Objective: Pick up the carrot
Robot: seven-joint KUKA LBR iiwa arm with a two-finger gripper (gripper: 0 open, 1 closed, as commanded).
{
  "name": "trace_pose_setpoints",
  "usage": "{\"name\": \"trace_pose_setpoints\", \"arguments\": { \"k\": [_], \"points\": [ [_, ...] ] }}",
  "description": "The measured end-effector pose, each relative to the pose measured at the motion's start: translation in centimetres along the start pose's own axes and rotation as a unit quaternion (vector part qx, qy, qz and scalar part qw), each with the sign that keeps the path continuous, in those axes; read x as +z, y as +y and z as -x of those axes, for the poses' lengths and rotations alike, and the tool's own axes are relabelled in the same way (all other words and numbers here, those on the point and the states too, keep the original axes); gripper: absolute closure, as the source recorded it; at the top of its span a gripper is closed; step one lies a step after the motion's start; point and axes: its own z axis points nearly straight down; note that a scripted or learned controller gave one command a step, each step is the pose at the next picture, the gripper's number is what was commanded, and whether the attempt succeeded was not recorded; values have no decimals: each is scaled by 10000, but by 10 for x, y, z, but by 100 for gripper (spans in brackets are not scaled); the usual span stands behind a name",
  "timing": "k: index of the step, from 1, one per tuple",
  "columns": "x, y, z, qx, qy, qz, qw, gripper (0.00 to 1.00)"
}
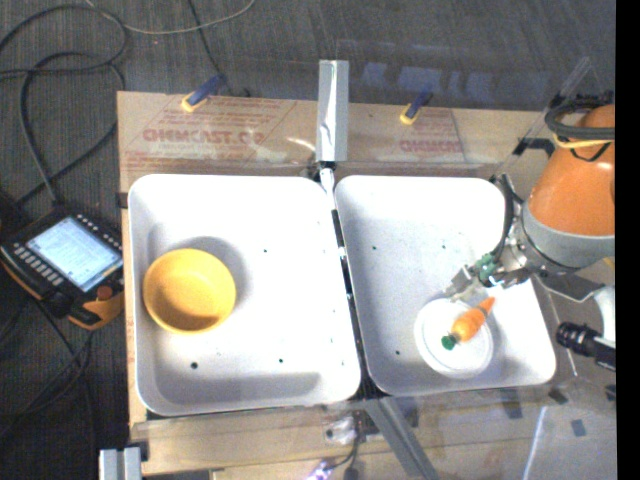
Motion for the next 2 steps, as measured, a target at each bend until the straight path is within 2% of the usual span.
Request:
{"name": "trace_pose_setpoints", "arguments": {
  "k": [1, 2],
  "points": [
    [0, 0, 0, 1, -1, -1, 10000, 0],
    [98, -11, 43, -599, -14, 38, 9982, 0]
  ]
}}
